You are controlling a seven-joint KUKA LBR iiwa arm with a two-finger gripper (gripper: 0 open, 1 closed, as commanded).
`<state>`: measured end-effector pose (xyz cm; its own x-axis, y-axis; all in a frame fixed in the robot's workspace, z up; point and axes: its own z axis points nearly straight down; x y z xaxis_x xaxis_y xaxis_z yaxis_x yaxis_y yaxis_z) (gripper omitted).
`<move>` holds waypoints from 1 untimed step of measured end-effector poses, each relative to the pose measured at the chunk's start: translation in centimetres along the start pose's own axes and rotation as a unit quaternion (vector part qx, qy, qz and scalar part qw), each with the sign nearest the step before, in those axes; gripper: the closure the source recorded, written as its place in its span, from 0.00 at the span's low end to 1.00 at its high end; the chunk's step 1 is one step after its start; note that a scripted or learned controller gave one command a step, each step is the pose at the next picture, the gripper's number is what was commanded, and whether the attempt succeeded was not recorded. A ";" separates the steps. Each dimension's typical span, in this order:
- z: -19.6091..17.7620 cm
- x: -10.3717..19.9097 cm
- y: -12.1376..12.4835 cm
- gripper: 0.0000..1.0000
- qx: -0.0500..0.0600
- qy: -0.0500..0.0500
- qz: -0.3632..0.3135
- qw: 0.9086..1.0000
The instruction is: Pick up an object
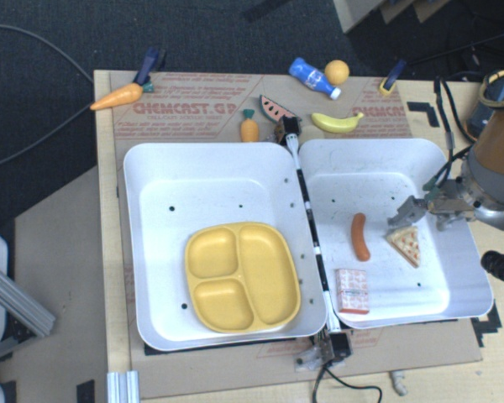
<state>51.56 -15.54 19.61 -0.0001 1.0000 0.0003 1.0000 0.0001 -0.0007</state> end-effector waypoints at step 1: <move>2.0 6.4 5.4 0.00 -0.001 0.000 -0.001 1.000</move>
<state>56.92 -9.14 17.57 -0.0018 1.0000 0.0000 1.0000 0.0018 0.0016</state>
